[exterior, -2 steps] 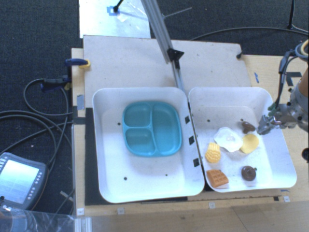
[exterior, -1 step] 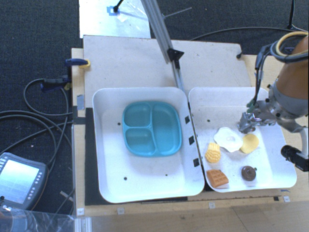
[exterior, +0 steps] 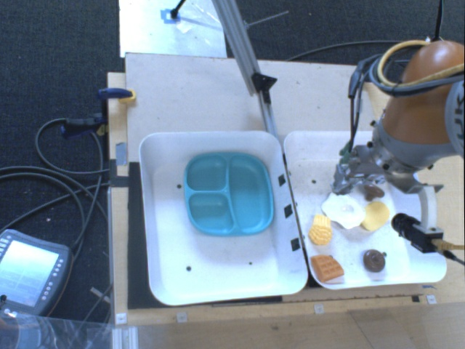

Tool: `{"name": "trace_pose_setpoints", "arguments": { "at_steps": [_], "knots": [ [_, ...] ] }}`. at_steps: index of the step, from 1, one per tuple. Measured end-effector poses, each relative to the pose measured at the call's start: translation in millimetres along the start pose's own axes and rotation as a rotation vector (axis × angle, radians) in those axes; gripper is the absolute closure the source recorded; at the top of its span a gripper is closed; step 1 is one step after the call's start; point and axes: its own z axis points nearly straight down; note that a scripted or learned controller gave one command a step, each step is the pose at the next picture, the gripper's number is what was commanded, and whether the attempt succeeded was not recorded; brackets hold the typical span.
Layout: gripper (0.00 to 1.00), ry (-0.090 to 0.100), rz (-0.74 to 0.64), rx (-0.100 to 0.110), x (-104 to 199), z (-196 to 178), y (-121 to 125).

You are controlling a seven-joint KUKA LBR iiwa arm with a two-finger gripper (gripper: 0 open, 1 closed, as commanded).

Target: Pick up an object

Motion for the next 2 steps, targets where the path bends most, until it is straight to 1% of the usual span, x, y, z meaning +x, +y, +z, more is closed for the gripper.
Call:
{"name": "trace_pose_setpoints", "arguments": {
  "at_steps": [1,2],
  "knots": [
    [1.00,-0.001,0.001,0.000,45.7,3.0,7.3],
    [1.00,0.000,0.002,0.004,90.9,26.4,15.5]
  ]
}}
